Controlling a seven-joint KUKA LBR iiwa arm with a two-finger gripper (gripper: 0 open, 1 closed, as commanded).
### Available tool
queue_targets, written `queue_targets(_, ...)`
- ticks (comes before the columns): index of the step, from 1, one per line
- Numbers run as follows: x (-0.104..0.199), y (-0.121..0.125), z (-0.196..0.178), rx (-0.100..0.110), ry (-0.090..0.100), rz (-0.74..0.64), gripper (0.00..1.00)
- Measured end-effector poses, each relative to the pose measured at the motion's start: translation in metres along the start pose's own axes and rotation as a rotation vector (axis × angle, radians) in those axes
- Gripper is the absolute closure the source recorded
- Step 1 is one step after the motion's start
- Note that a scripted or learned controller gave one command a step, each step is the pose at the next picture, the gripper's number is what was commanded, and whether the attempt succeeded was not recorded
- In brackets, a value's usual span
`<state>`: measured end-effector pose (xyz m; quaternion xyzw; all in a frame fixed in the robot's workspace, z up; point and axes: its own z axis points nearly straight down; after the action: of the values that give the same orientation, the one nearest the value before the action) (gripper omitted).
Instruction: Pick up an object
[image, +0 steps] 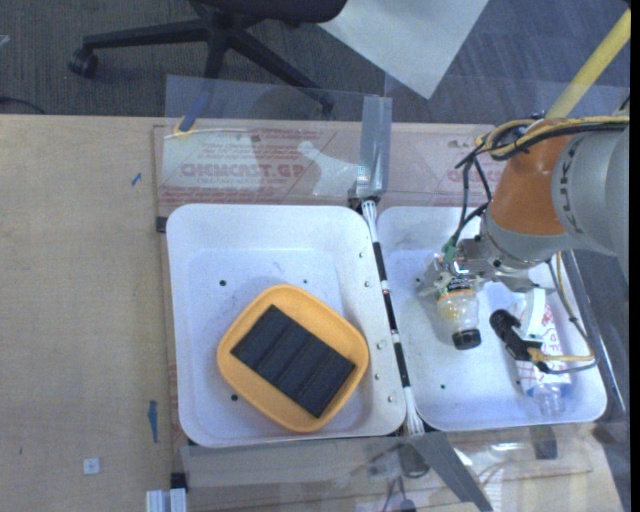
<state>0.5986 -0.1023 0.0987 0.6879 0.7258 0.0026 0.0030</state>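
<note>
Crowding end effector (455, 278) — small bottle (459, 310), white packet (541, 316), same bin (450, 395).

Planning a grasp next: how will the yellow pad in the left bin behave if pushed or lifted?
The yellow pad lies flat and broad, so it likely slides rather than rolls or tips. Its rounded rim looks smooth, perhaps slippery. It looks wide beside the gripper, so an edge pinch seems likelier.
</note>
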Motion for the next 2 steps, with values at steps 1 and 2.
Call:
queue_targets(1,0.047,0.056,-0.086,0.007,0.000,-0.039,1.00)
queue_targets(2,-0.014,0.069,-0.165,0.006,-0.001,-0.057,1.00)
